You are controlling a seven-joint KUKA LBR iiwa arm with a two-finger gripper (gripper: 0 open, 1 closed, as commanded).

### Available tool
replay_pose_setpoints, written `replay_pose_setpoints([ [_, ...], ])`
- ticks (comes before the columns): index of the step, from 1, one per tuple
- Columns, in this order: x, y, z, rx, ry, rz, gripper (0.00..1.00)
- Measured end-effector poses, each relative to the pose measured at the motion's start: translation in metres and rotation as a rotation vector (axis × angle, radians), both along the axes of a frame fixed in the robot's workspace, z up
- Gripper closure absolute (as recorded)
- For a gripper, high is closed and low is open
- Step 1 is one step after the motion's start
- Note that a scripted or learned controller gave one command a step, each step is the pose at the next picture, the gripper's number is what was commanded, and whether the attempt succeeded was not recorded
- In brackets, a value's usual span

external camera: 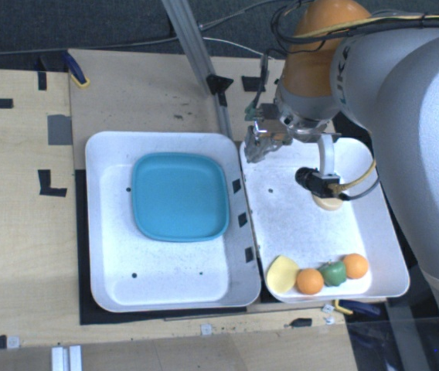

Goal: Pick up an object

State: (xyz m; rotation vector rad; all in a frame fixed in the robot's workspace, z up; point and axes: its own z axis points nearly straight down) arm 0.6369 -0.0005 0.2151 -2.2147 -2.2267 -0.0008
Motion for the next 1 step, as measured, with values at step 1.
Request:
replay_pose_setpoints([
  [1, 0.0063, 0.0611, 0.0016, 0.000, 0.000, 0.000, 1.00],
])
